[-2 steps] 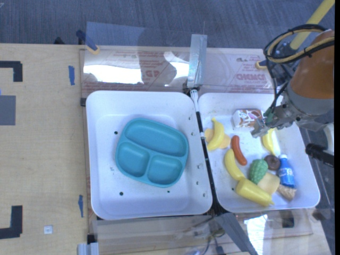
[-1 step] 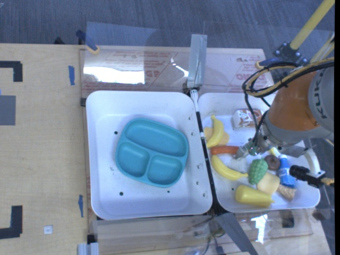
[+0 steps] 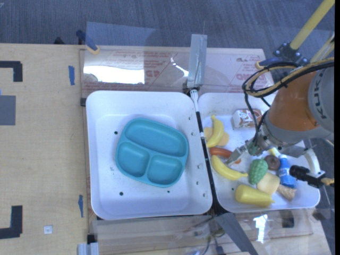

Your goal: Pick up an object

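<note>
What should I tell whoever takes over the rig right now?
End effector: low over the right bin, among the toy food; grip state unreadable, nothing visibly held.
Items: two bananas, a green piece and a yellow piece all lie in the right bin. The blue divided plate sits in the left bin.
Done: no pick confirmed.
Left: grasp and lift one object.

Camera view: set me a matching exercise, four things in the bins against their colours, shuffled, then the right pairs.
Things:
1. divided plate
2. broccoli
3. upper banana
4. chilli pepper

Colours:
A. yellow
B. red-orange
C. teal blue
D. green

Pairs: 1-C, 2-D, 3-A, 4-B.
</note>
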Motion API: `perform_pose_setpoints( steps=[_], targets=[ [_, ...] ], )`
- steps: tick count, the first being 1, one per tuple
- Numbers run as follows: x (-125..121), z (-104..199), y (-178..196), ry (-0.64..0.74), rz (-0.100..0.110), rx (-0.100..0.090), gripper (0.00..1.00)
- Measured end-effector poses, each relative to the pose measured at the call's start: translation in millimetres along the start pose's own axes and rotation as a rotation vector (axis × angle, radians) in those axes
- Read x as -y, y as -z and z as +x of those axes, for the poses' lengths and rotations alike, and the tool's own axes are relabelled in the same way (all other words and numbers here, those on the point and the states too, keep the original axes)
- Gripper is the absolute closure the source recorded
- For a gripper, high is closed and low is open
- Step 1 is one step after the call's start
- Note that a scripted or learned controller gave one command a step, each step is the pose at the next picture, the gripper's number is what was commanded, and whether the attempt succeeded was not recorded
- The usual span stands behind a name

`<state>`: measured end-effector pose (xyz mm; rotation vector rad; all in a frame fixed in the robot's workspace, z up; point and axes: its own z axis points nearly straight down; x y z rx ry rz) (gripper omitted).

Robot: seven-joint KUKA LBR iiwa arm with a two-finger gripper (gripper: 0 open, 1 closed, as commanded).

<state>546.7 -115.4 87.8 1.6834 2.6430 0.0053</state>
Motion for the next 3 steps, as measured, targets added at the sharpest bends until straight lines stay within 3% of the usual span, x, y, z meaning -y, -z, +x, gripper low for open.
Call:
perform_pose_setpoints(
  steps=[1,2,3],
  targets=[
    [-2.3,-0.8,12.4,0.0,-0.007,0.004,1.0],
    [40.2,68.2,98.5,-0.181,0.005,-0.004,1.0],
    [40.2,67.7,106.7,-0.182,0.006,-0.004,1.0]
  ],
)
